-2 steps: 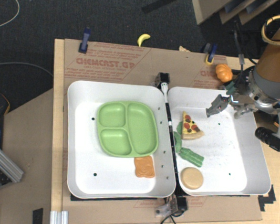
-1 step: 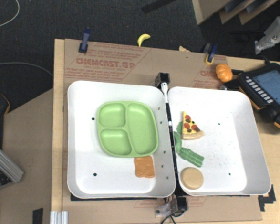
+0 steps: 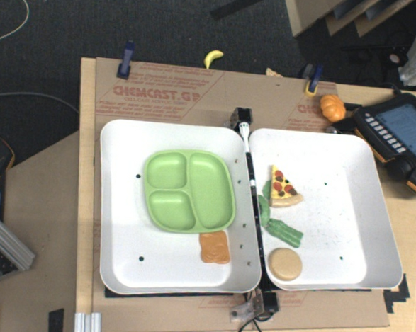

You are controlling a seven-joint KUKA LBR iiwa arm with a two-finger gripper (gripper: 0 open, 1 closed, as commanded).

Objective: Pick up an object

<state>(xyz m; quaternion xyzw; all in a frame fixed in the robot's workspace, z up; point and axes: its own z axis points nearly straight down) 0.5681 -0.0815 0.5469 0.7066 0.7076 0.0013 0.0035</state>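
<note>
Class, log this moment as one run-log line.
left bin: green tray, orange piece | right bin: pizza slice, green pieces, tan round | nothing picked

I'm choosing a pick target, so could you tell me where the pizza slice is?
The pizza slice lies in the right bin, near its left wall, just above the green toy pieces and the tan round piece.

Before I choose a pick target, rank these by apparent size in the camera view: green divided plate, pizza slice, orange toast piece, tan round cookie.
1. green divided plate, largest by far
2. pizza slice
3. orange toast piece and tan round cookie: too alike to rank
</note>
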